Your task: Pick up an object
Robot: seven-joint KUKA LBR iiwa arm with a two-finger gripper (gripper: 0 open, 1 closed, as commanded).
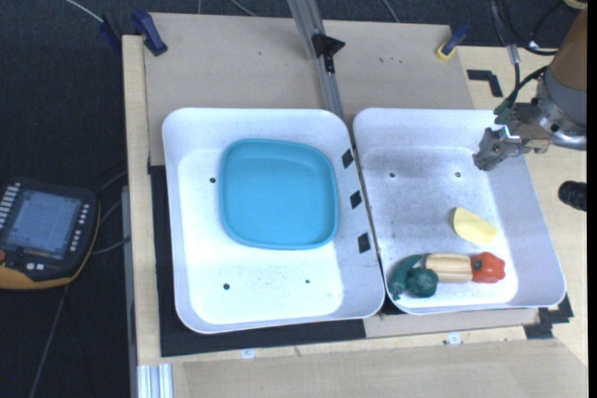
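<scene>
**Toy food in the right bin, tool at its far right rim**

Nearest the camera runs the front edge of the tabletop (280, 373), a pale wooden board. Far left, off the board on the dark floor, lies a handheld control pendant (42, 233) with a lit screen. Next comes the left bin (191, 200), white and shallow, with a blue square plate (278, 193) lying flat in its middle. A slanted metal rail (303, 5) comes down from the top and ends between the two bins. At the far edge of the board sit a blue clamp (149, 31) on the left and a yellow-and-blue clamp (452, 40) on the right.

The right bin (410, 154) holds the objects, all in its near right corner: a dark green vegetable (413, 280) touching a tan wooden piece (448, 267), which meets a red tomato-like piece (489, 267). A yellow piece (474, 225) lies just beyond them, apart.

The tool (492, 154) sits over the far right rim of the right bin, well apart from the objects, with nothing visibly in it; whether it is released or clenched cannot be told.
</scene>
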